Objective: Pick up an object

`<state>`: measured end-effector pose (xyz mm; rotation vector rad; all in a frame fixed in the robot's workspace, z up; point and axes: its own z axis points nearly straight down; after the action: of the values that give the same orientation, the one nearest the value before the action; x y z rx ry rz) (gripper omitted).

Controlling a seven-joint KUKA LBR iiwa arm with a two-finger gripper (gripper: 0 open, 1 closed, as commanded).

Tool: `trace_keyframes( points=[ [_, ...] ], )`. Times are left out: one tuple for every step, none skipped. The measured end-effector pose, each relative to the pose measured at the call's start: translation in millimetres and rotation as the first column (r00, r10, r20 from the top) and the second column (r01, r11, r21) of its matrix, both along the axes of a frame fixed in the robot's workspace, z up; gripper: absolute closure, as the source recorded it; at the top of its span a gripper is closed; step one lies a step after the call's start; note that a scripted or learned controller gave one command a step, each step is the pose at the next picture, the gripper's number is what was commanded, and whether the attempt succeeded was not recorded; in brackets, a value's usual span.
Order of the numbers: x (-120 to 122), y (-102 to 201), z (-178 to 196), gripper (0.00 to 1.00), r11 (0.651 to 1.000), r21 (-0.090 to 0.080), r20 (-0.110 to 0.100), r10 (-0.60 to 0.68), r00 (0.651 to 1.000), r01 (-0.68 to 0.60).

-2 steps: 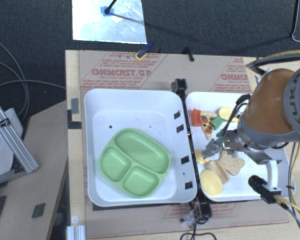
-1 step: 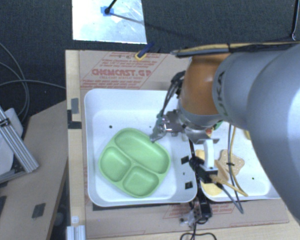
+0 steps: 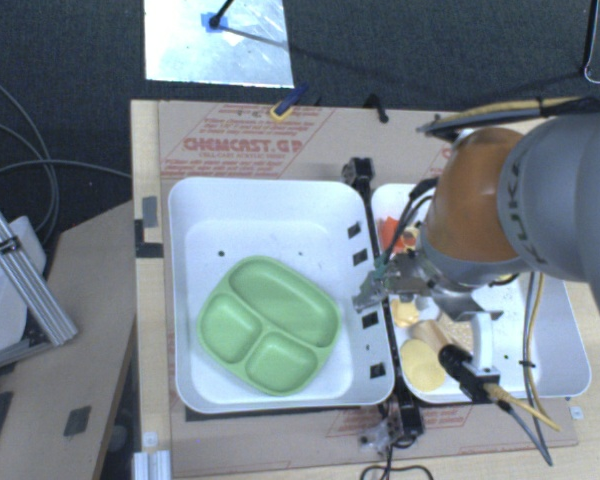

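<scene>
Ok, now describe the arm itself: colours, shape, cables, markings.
The arm is thick, rounded and grey, with dark lettering on its side. A glossy orange band rings it above the wrist. Thin black cables loop beside that band down to the gripper, a small cluster of grey metal parts.

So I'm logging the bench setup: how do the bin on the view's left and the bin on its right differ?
The left bin holds one large green divided plate; the right bin holds small things, among them pale yellow pieces. The left bin lies open to the camera, while the arm hangs over much of the right bin. Both are shallow, white and sit side by side.
</scene>
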<state>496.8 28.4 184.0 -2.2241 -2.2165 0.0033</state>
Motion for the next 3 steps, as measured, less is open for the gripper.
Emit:
trace_keyframes(
  points=[
    [111.8, 57.2, 13.2, 0.00, 1.000, 0.002, 0.015, 0.013, 1.000, -0.013],
    [171.5, 102.1, -50.0, 0.00, 1.000, 0.003, 0.012, 0.010, 1.000, -0.010],
    [161.7, 157.3, -100.8, 0.00, 1.000, 0.002, 0.004, 0.010, 1.000, -0.010]
  ],
)
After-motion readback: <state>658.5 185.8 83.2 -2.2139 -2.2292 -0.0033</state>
